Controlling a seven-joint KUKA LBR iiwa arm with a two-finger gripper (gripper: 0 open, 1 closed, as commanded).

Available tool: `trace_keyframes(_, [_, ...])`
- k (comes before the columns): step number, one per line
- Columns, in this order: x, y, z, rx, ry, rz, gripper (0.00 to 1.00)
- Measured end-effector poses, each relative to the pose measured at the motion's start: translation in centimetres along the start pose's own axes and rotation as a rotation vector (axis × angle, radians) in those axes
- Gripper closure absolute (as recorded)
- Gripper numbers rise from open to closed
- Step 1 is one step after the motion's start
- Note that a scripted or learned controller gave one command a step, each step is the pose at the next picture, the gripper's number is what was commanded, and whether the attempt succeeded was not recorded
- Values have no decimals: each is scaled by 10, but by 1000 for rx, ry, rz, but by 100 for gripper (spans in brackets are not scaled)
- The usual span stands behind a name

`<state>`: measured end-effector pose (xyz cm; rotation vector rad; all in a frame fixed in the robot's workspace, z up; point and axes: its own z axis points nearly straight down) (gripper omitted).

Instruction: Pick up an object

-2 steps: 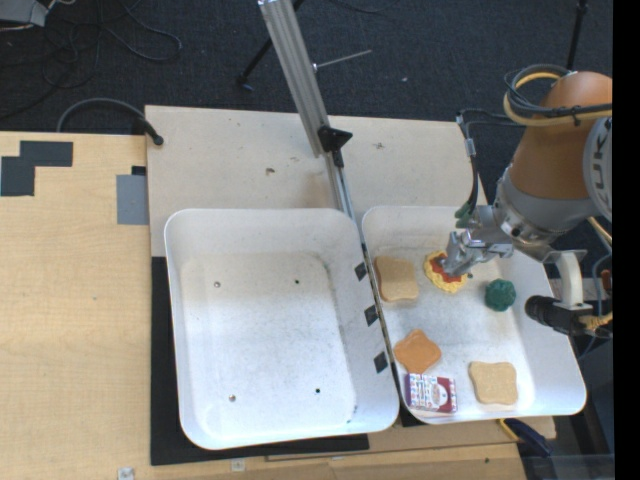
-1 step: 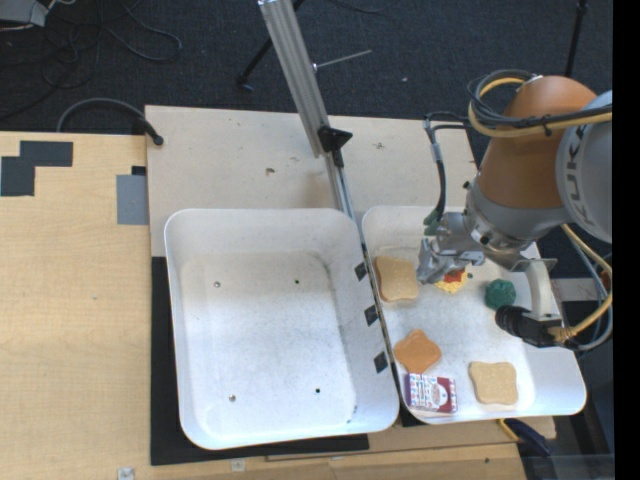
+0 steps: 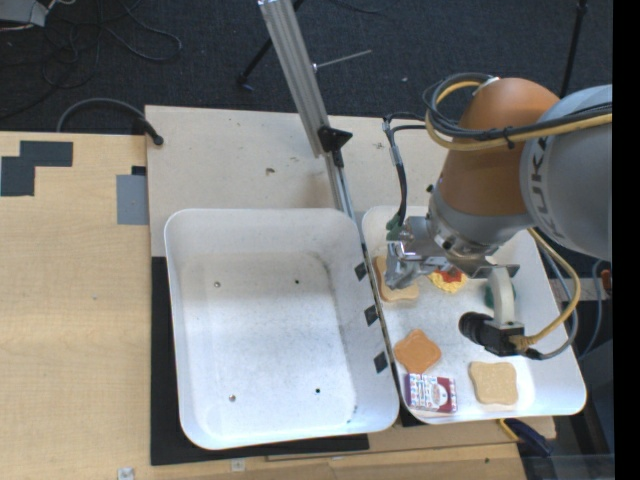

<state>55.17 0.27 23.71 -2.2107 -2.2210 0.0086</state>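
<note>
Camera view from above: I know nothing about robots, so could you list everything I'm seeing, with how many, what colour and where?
Left bin: one, white, on the bench.
Right bin: one, white, beside the left bin.
Bread-like slice: one, pale tan, right bin's near right corner.
Square piece: one, orange-brown, right bin, near the middle.
Packet: one, red and white, right bin's near edge.
Small item: one, yellow and red, right bin, beside the gripper.
Flat piece: one, tan, right bin's left edge.
Metal rail: one, silver, slanting down toward the gap between the bins.
Bench: one, pale wood.
Arm: one, grey with an orange band, entering from the right.
Gripper: one, metallic, over the flat piece.
</note>
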Motion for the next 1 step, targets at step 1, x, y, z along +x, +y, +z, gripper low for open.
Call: trace_keyframes(1, [56, -10, -3, 1, -1, -2, 100])
